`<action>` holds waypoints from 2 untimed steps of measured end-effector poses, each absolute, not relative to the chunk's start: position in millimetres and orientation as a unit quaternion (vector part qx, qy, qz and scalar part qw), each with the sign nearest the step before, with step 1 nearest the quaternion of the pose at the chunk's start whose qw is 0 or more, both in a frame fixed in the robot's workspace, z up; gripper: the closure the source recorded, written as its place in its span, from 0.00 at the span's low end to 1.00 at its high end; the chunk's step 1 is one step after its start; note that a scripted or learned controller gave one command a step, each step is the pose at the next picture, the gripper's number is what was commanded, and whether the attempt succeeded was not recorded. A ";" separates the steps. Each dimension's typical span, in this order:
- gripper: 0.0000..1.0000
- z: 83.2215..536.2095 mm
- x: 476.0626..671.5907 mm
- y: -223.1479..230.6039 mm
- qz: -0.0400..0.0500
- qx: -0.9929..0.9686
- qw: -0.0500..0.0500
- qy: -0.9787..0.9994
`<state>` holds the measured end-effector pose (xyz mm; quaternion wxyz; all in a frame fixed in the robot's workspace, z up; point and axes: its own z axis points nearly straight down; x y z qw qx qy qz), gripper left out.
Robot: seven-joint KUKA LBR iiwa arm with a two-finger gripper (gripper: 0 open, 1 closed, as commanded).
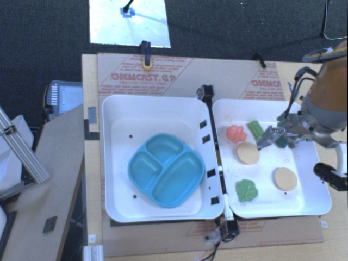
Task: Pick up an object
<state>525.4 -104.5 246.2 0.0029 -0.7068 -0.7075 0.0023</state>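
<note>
The left bin [117, 145] holds a blue tray [166, 170]; the right bin [310, 200] holds food pieces, hand [270, 137] state unclear.

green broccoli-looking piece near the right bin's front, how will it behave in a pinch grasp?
The green broccoli piece looks like moulded toy food, so probably light and stiff. Its lumpy outline may let flat fingers slip or twist it. It lies low in the right bin, apart from its neighbours, so it will likely slide rather than roll.

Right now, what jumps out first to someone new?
The blue divided plate sits alone in the left bin. In the right bin lie small play-food pieces: a pink one, a green broccoli-like one and two tan discs. The gripper hangs over that bin's upper part.
</note>
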 end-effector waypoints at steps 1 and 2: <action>0.00 250.5 527.4 -104.4 -0.001 -0.706 -0.001 -0.708; 0.00 200.0 534.3 -96.6 0.001 -0.706 0.001 -0.708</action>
